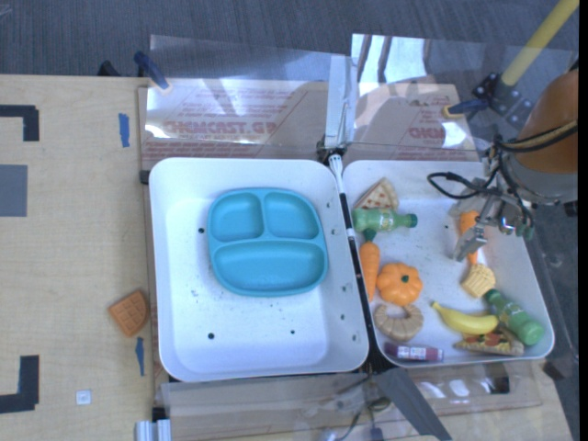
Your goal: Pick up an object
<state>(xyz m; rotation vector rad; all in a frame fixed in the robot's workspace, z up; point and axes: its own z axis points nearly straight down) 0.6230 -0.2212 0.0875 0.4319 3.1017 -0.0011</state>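
My gripper hangs low over the far right part of the right bin, on the arm that reaches in from the right. A small orange thing lies right beside it, partly hidden by it. Just in front of the gripper lies a yellow corn-like piece. The same bin also holds a green bottle, a carrot, an orange pumpkin, a tan bagel, a banana, a second green bottle, a pizza slice and a sandwich wedge.
The left bin holds a blue divided plate. A brown waffle piece lies on the bench left of the bins. A small tube rests against the right bin's front wall. Black cables loop by the wrist.
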